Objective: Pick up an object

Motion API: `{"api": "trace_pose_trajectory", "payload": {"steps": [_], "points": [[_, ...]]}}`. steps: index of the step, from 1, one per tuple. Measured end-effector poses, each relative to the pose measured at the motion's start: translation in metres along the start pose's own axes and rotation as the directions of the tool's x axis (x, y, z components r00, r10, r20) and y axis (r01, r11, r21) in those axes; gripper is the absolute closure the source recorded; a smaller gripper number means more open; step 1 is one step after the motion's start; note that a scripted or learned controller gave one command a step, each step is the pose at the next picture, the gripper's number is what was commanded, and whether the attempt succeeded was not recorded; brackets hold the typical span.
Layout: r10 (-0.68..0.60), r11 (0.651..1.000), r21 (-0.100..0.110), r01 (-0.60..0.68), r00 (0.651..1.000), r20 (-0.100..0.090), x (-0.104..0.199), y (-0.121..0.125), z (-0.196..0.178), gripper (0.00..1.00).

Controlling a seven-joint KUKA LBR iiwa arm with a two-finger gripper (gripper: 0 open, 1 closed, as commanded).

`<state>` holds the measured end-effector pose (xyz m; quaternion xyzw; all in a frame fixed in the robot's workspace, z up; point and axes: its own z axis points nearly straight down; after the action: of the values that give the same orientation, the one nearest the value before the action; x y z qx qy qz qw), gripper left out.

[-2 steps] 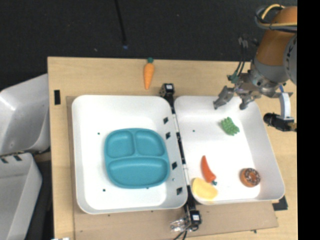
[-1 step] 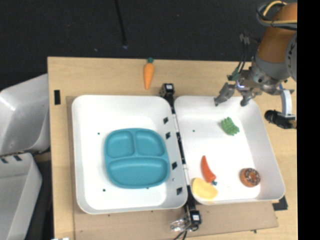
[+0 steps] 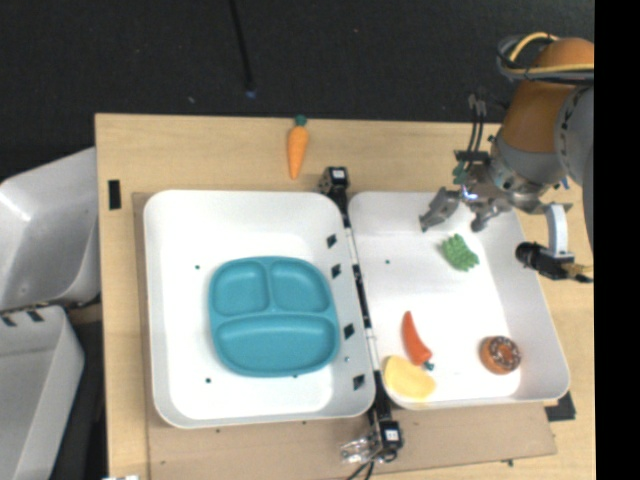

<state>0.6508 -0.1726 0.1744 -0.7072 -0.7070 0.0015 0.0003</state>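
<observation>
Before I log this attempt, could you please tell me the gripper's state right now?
Two-finger gripper: open, holding nothing, above the small green ridged toy in the right white bin.

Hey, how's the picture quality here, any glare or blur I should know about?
Camera view: soft overall, so small details stay fuzzy; the white right bin looks bright and nearly washed out; the hand is slightly smeared above the green toy; the background beyond the bench is dark.
</observation>
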Motion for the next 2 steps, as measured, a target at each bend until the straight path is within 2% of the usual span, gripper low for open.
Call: {"api": "trace_pose_trajectory", "payload": {"steps": [1,2], "points": [[-0.003,1.000,-0.002,0.003,1.000,0.001,-0.004,0.009,0.046,0.00],[-0.003,1.000,-0.009,0.003,1.000,0.003,-0.006,0.011,0.070,0.00]]}}
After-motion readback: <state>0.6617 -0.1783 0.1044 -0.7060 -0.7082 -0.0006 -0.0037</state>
